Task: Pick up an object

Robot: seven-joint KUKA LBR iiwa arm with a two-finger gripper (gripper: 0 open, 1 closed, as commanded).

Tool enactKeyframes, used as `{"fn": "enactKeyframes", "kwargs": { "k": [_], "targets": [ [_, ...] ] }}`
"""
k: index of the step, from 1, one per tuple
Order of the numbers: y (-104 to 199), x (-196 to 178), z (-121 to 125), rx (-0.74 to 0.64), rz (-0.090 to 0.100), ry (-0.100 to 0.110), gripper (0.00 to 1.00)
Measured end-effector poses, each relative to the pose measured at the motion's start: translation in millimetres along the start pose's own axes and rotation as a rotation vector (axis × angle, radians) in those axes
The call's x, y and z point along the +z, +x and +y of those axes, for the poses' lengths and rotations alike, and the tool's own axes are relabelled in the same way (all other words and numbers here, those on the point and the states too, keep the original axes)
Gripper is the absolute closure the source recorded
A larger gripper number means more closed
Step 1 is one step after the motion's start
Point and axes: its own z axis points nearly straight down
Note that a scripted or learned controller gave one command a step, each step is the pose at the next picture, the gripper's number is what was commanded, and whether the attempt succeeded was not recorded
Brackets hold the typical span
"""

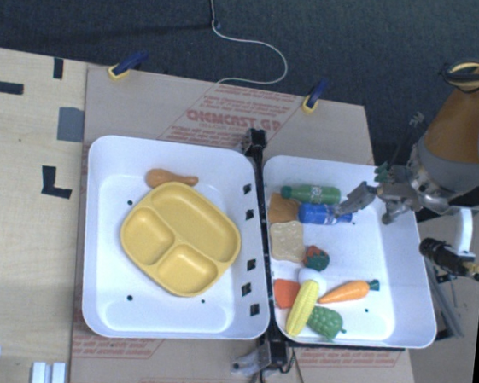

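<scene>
We see our gripper point(370, 203) with fingers spread, holding nothing, above the right bin point(406, 274). Beside one fingertip lies a blue bottle point(315, 213), likely light, rigid, slippery; grasp across its middle.

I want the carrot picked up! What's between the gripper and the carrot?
In the camera view, only bare white bin floor lies between the gripper and the carrot. The blue bottle sits off to the side.
</scene>
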Motion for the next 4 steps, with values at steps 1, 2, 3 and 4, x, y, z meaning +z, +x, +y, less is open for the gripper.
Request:
{"fn": "enactKeyframes", "kwargs": {
  "k": [1, 2, 3, 4],
  "targets": [
    [0.2, -8.1, 2.9, -0.003, -0.002, -0.013, 0.00],
    [0.5, 35.6, 0.2, -0.004, -0.003, -0.010, 0.00],
    [2.7, 79.6, 2.6, -0.004, -0.003, -0.010, 0.00],
    [3.9, 122.1, 3.0, -0.005, -0.004, -0.013, 0.00]
  ]
}}
